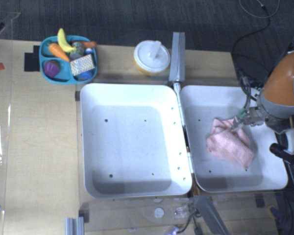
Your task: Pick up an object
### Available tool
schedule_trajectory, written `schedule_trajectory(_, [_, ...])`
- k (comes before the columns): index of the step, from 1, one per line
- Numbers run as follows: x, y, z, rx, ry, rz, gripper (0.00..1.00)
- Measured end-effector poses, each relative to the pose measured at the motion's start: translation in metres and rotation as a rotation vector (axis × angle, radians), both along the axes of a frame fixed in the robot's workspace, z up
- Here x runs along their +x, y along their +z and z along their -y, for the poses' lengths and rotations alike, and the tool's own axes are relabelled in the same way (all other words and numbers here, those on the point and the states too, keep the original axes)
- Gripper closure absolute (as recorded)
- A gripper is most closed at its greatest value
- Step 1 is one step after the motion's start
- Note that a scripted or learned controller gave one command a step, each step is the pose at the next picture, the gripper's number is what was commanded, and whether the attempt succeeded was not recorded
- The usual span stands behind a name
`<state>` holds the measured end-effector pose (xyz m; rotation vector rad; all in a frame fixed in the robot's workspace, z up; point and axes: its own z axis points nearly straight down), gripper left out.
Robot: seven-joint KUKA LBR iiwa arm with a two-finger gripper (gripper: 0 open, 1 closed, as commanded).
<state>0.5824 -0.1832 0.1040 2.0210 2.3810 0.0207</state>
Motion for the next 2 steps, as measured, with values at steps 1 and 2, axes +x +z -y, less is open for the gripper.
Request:
schedule_trajectory(1, [0.001, 0.093, -0.059, -0.002, 0.189, -0.012, 1.00])
schedule_trajectory(2, [0.057, 0.123, -0.091, -0.005, 0.357, -0.012, 1.00])
